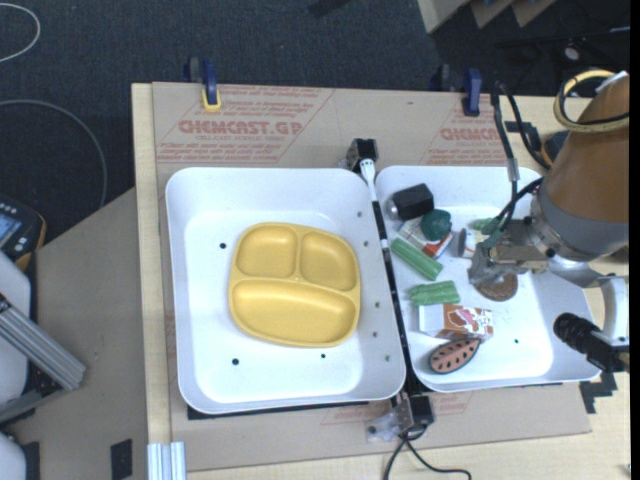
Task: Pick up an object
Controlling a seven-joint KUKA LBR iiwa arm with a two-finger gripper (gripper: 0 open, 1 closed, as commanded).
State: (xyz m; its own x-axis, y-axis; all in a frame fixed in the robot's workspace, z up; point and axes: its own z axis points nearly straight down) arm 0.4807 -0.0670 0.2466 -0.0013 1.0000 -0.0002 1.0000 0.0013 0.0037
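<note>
Arm comes in from the right, wrist low over the right bin (pixel 520 363), so the gripper (pixel 497 268) sits down among the clutter, likely lined up for a grab. Whether the jaws are open or closed cannot be told; wrist and cables cover them, and nothing is visibly held.

Candidate objects all lie in that right bin. Brown round piece (pixel 498 287) is right under the jaws, touching or nearly so, the likeliest target. Green flat block (pixel 434 292) is just left of the jaws. Green stick (pixel 415 257) is further left and slightly up. Black box (pixel 411 201) and dark green item (pixel 436 223) are up-left near the bin's far corner. White-and-red packet (pixel 458 319) and brown oval thing (pixel 455 355) are below-left, toward the near rim.

Left bin (pixel 200 368) is well apart to the left and holds a yellow divided tray (pixel 295 283) lying flat in its middle, probably just parked there.

The tabletop (pixel 260 113) is a brown printed board, held by blue clamps (pixel 209 81) at its far edge. Dark carpet floor (pixel 120 28) lies beyond, with loose cables on it.
</note>
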